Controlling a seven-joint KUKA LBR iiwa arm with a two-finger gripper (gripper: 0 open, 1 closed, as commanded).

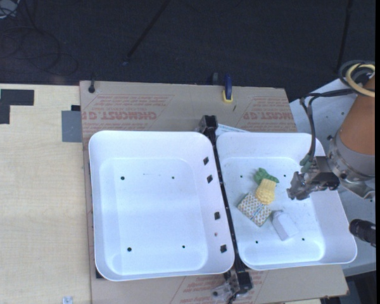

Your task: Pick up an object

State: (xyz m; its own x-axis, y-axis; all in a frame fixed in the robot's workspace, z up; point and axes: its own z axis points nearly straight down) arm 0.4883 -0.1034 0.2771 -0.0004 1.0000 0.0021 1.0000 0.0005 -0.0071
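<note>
A: Starting with the largest: the bench (38, 189) is seen under a brown cardboard sheet (177, 109), and on that sheet two white bins are set side by side. The right bin (332, 249) is taken as the landmark.

B: The left bin (107, 246)?

A: Placed touching the right bin's left wall, with black clips (215, 198) noted along the seam.

B: The arm (360, 128)?

A: Seen over the right bin's right rim, grey, with an orange section above the wrist. The gripper (297, 189) is held over the right half of the right bin's floor. Whether its fingers are open or closed cannot be told; nothing is seen between them.

B: Objects?

A: Three, all lying near the centre of the right bin. A patterned grey-white packet (254, 208) is found left of centre. A yellow toy with a green top (265, 187) is recorded just above it, touching or nearly so, and just left of the gripper. A small grey block (280, 225) is noted below and right of the packet, close beside it.

B: Smaller things?

A: A blue-and-yellow clamp (228, 88) is fixed at the cardboard's far edge, above the right bin.
</note>
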